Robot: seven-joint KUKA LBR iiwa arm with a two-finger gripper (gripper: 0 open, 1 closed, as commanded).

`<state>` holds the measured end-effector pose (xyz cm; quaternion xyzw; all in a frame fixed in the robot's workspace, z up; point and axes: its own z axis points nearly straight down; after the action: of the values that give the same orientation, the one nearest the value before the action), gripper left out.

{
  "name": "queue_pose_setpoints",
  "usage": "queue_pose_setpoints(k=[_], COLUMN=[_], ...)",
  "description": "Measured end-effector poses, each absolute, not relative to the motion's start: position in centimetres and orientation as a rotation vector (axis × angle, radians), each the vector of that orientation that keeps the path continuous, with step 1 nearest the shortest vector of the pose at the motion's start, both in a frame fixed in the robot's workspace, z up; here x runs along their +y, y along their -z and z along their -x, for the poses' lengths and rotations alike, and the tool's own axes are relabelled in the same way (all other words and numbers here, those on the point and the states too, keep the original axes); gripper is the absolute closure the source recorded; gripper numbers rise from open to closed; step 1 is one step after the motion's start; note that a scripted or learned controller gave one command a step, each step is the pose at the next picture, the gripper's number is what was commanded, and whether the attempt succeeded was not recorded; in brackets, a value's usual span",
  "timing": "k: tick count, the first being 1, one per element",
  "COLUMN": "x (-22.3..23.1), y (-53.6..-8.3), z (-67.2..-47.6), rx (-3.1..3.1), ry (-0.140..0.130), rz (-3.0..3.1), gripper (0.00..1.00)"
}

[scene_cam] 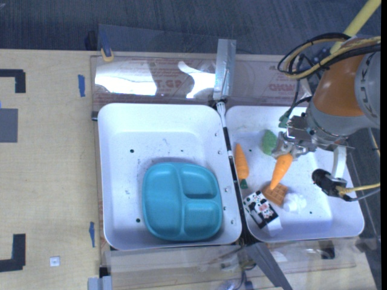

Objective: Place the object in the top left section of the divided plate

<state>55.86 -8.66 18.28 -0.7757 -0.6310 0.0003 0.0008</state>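
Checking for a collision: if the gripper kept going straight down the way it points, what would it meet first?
Probably the orange carrot-like piece right under the gripper, then the right bin's floor. Depth is hard to judge from this slanted view.

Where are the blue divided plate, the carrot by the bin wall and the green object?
Blue divided plate (158, 213): camera view, floor of its large left section.
Carrot (241, 162): camera view, middle of its orange body.
Green object (269, 142): camera view, its centre.

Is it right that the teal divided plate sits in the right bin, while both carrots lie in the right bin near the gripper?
Not quite. The camera view shows the teal divided plate in the left bin, not the right one. The rest stands: both carrots, one by the divider and one under the gripper at, lie in the right bin.
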Motion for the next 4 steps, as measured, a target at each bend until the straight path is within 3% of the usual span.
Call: queue_pose_setpoints(k=[2,3,4], x=[3.5,9.0,8.9], y=[-18.3,-18.3,-18.3], z=[-51.1,-55.6,-55.6], rx=[-2.377,-2.314,-2.312], ry=[-0.004,-0.002,-0.003], rz=[2.047,2.122,2.124], gripper=[1.0,1.0,0.0])
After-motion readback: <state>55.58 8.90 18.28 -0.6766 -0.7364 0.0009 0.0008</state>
